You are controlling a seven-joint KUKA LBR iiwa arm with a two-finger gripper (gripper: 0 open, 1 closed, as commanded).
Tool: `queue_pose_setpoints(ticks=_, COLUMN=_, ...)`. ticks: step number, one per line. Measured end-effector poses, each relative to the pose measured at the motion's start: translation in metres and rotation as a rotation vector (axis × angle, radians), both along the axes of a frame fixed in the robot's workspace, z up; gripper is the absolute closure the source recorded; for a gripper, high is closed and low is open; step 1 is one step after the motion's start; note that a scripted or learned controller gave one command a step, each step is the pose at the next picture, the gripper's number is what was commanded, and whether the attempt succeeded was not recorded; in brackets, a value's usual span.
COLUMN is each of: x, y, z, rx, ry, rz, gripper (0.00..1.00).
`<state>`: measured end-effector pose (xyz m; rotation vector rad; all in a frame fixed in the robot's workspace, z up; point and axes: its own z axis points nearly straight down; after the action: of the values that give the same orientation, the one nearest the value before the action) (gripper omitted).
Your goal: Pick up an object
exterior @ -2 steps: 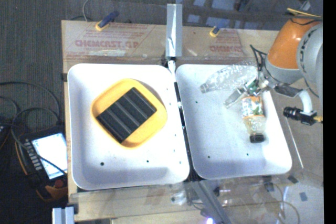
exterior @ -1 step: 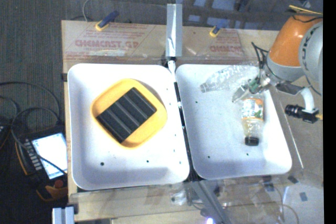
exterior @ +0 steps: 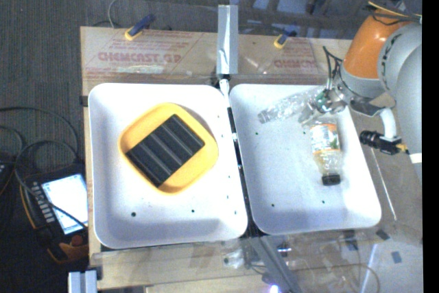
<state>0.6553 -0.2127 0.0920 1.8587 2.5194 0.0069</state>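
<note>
Clear plastic bottle with dark cap [exterior: 325, 151] lies in right white bin [exterior: 288, 209]. Gripper [exterior: 328, 101] sits at its upper end; opening can't be told. Yellow tray with black ribbed insert [exterior: 169, 146] in left bin [exterior: 110, 216].

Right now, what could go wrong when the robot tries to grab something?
The clear plastic bottle lies on its side in the right bin, so it may roll or slip from a pinch. The crinkly clear wrapper beside it is see-through and thin, easy to miss. Both sit near the bin's far right corner, so the arm might bump the wall.
</note>
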Motion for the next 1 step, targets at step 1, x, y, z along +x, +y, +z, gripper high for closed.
queue_pose_setpoints(ticks=1, x=-0.0235, y=0.0462, z=0.0009, rx=0.001, ry=-0.004, rz=-0.084, gripper=1.00)
